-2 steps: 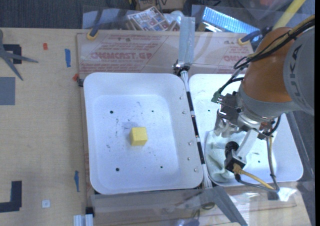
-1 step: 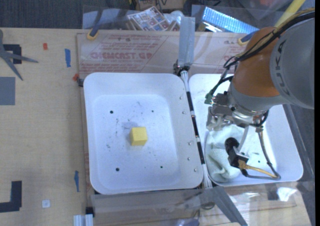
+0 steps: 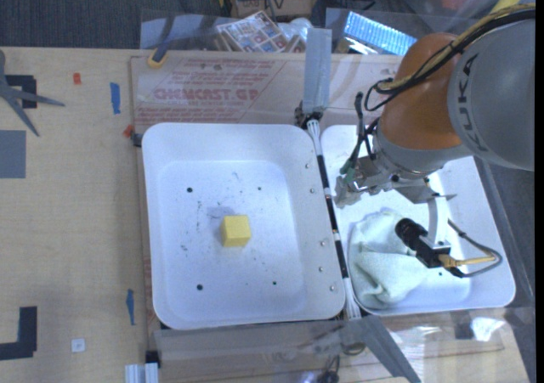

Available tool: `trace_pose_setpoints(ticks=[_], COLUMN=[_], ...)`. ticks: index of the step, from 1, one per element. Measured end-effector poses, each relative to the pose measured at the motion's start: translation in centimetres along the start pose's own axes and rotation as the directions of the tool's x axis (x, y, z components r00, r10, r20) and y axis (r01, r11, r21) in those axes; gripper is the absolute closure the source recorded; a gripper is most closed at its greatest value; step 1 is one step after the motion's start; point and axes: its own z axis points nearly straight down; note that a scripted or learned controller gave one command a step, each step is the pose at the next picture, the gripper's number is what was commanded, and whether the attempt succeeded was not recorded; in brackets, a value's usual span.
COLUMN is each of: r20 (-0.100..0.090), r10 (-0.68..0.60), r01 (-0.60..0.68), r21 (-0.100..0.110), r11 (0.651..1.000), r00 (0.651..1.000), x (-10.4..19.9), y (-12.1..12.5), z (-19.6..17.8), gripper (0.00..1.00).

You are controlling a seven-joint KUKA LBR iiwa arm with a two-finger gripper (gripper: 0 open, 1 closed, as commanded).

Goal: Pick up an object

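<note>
A small yellow cube lies near the middle of the left bin. A crumpled white cloth fills the near left part of the right bin. My gripper hangs over the right bin's left side, close to the divider between the bins and just above the cloth's far edge. The grey wrist and the orange band cover most of it from above. Nothing can be seen held in it. A black fitting with a cable hangs over the cloth.
Dark specks dot the left bin's floor around the cube. A cardboard sheet lies behind the left bin, with a grey upright post at the bins' junction. The wooden bench stretches to the left.
</note>
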Motion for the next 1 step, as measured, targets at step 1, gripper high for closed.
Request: trace_pose_setpoints(ticks=[1], r20=[-0.003], r10=[-0.350], r01=[0.350], r21=[0.002], r11=[0.937], r00=[0.937], x=[4.62], y=[-2.69], z=[-2.49], gripper=[1.00])
